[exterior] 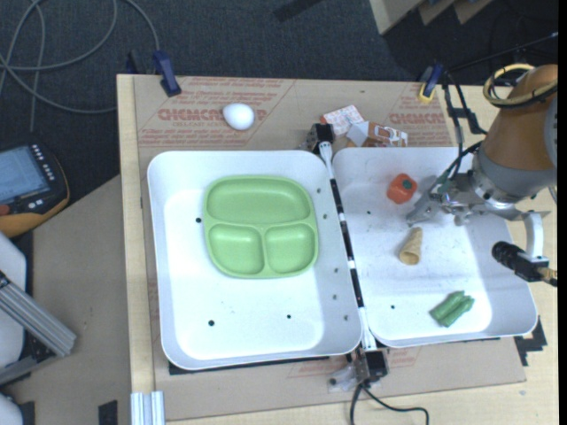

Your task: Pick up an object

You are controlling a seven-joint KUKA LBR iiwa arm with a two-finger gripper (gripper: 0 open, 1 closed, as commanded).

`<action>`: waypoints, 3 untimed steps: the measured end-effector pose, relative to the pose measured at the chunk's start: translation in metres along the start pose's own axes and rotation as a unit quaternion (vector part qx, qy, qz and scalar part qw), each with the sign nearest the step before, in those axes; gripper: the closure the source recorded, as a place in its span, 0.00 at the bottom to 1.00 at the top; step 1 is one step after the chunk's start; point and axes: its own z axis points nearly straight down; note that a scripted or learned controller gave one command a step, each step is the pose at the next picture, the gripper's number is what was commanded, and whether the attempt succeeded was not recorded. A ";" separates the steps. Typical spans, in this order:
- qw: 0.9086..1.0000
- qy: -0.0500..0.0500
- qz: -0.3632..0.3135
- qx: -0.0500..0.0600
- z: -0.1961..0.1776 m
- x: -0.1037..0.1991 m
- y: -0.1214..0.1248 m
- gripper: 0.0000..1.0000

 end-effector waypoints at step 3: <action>1.000 0.000 -0.001 -0.001 -0.061 0.119 -0.062 1.00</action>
